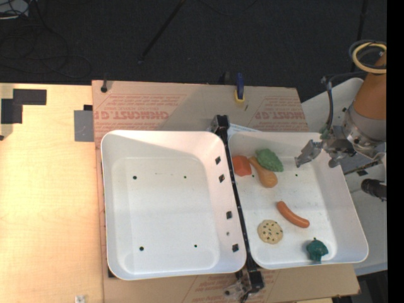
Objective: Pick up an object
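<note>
So the arm (369,100) comes in from the right side and its hand (319,151) hangs over the far right part of the right bin (344,197), near that bin's far rim. One grey finger (307,153) sticks out toward the middle of the bin, another sits closer to the right rim, and there's a clear gap between them, so the hand looks spread open with nothing between the fingers.

All the stuff is in the right bin. Along its far left part there's an orange-red piece (241,165) right against the divider side, and just beside it a carrot-looking thing (265,176) with a green leafy piece (269,160) touching its far end. Roughly mid-bin lies a little sausage (292,214), tilted. Nearer the front edge there's a cookie (270,231) with dark chips, and off in the near right corner a small teal-green lump (317,250), can't really tell what it is.

The left bin (113,201) sits right beside the right one, the two joined by black clips (222,178) along the shared edge. Both rest on a cardboard sheet (158,109) on the counter (44,201). A blue and yellow clamp (240,88) sits at the cardboard's far edge.
</note>
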### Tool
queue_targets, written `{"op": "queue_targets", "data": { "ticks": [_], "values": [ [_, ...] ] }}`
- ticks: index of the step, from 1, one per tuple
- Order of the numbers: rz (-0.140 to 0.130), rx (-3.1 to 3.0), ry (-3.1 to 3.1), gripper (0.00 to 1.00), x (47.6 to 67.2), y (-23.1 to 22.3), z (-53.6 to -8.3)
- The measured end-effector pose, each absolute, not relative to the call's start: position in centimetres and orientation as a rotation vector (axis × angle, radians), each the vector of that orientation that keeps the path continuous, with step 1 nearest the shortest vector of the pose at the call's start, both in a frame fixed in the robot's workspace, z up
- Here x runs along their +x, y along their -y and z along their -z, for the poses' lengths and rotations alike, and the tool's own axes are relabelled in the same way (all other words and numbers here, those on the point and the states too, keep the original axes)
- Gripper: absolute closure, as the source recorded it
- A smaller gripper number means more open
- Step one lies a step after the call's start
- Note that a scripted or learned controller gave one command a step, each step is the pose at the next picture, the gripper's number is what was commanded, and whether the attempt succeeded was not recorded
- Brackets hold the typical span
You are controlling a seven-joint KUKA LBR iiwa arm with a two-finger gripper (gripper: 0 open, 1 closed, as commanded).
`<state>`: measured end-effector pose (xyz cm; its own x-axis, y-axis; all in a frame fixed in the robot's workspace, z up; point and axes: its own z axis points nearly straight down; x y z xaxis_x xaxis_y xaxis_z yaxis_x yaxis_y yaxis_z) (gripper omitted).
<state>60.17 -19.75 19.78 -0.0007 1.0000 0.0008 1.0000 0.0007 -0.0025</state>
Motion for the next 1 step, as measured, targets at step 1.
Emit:
{"op": "queue_targets", "data": {
  "ticks": [1],
  "values": [
    [0.006,-2.224,2.228,0.00,55.81,17.57,-29.70]
  ]
}}
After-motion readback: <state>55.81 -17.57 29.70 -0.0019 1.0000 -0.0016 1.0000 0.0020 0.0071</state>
